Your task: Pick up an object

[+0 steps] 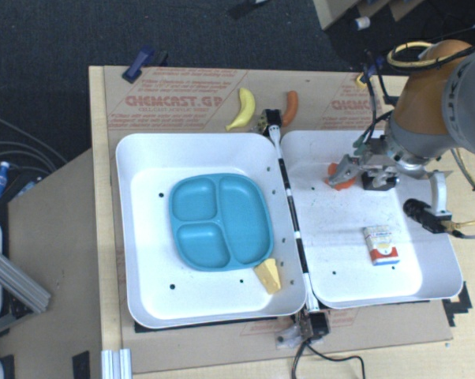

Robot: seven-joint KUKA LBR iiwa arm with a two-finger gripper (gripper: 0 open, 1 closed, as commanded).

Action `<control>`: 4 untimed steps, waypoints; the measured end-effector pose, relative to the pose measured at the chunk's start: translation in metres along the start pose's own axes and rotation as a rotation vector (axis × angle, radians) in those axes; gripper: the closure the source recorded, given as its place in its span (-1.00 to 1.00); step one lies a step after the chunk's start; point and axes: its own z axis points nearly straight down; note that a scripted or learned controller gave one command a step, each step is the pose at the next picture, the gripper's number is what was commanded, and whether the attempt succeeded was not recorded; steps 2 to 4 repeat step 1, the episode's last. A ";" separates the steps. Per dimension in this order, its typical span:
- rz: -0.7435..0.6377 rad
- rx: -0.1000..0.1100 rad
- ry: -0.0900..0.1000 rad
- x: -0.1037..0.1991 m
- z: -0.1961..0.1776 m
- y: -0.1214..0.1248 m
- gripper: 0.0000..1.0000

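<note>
I'm watching the left bin (135, 235) holding a blue tray (220, 221) and yellow wedge (268, 275). In the right bin (427, 279), the gripper (349, 172) is hanging over an orange object (340, 178), which is peeking out leftward; whether it's pinching I cannot tell.

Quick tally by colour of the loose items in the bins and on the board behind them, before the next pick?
Blue: 1, divided plate
Yellow: 2, banana, wedge
Orange: 2, carrot-like piece, piece by the gripper
White and red: 1, small box
Total: 6
</note>
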 end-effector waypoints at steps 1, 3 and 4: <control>0.000 -0.002 0.000 0.000 -0.010 0.001 1.00; 0.000 -0.002 0.000 0.000 -0.010 0.001 1.00; 0.000 -0.002 0.000 0.000 -0.010 0.001 1.00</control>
